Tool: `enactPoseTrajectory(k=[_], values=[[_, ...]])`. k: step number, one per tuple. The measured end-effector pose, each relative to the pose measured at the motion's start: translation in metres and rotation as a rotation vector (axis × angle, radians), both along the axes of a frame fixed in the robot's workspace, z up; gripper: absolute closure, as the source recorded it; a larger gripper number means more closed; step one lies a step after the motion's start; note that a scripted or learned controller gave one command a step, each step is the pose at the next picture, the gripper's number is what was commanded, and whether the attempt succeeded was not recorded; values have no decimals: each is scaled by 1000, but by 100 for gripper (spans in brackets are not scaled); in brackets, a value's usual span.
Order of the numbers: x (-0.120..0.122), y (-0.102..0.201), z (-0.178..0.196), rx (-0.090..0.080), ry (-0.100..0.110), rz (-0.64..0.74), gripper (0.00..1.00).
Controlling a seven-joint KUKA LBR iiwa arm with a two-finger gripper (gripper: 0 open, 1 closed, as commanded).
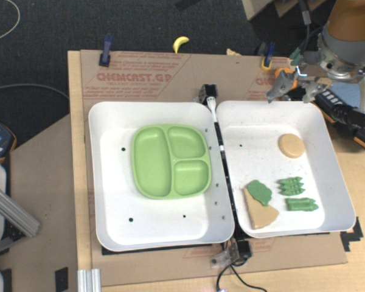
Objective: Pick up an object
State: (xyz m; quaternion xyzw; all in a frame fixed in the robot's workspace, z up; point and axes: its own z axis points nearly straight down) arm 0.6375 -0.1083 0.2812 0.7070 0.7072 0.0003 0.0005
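Objects for picking, all in right bin (pixel 328 163): tan disc (pixel 291 145), green pieces (pixel 295 193), tan wedge (pixel 261 213). Gripper (pixel 290 84) poised above bin's far rim, fingers spread, holding nothing. Approach step; next, by judgement: descend over disc, then close

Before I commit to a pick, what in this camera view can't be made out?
- Gripper: small and blurred above the right bin's far rim; open or shut is unreadable.
- Arm: cut off by the top edge.
- Tan wedge: its upper end lies under the green leafy piece.
- Two green pieces: too small to identify.
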Motion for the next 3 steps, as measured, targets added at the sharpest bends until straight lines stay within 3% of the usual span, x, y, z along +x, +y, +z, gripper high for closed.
enactPoseTrajectory(k=[1,2,3], values=[[-72,-27,-173,4,21,-5,0],[-139,-46,-189,-4,-13,-2,0],[-132,-114,-190,6,-11,4,0]])
